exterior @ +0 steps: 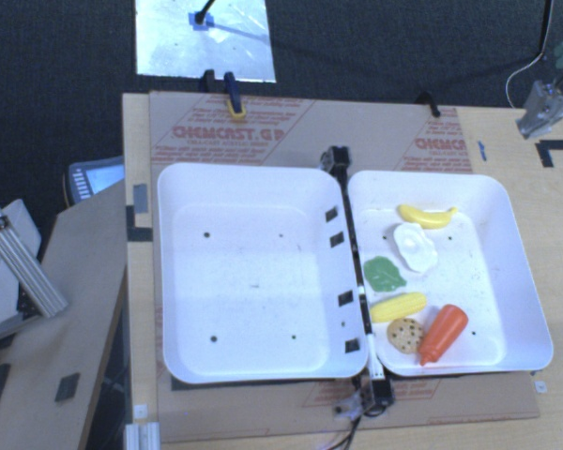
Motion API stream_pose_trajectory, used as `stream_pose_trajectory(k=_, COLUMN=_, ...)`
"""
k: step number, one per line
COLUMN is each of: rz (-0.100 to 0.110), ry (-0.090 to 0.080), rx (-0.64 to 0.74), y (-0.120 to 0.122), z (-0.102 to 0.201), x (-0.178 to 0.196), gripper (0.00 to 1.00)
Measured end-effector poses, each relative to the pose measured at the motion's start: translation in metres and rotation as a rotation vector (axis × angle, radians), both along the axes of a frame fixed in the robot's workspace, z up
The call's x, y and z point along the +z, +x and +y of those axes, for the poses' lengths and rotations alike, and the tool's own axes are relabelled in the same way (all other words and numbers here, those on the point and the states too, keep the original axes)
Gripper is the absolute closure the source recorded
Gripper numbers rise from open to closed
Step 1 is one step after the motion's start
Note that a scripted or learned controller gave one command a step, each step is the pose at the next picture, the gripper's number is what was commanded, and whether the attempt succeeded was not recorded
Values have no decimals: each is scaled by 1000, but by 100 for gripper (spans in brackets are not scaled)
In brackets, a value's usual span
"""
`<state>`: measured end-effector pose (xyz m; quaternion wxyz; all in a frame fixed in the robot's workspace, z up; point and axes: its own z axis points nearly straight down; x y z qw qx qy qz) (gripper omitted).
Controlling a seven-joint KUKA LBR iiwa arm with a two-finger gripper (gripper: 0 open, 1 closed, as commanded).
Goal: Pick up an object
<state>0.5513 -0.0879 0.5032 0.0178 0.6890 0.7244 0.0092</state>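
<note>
Two white bins are seen side by side on a surface (403, 125).
Six toy foods are gathered in the right bin (521, 251): banana (426, 216), egg (415, 247), green leaf (384, 273), corn (398, 306), cookie (405, 334), carrot (442, 333). Part of a tool (547, 103) is glimpsed far right; its state cannot be told.

Two white bins (253, 181) – six toy foods (409, 305)
</note>
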Motion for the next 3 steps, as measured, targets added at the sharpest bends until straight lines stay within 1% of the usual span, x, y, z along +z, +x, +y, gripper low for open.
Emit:
stream_pose_trajectory(k=1, rz=1, ry=0, rx=1, y=0, z=0, x=0, gripper=0)
stream_pose_trajectory(k=2, rz=-4, ry=-2, rx=4, y=1, z=0, x=11, gripper=100)
stream_pose_trajectory(k=3, rz=-3, ry=-1, rx=5, y=0, z=0, x=11, gripper=0)
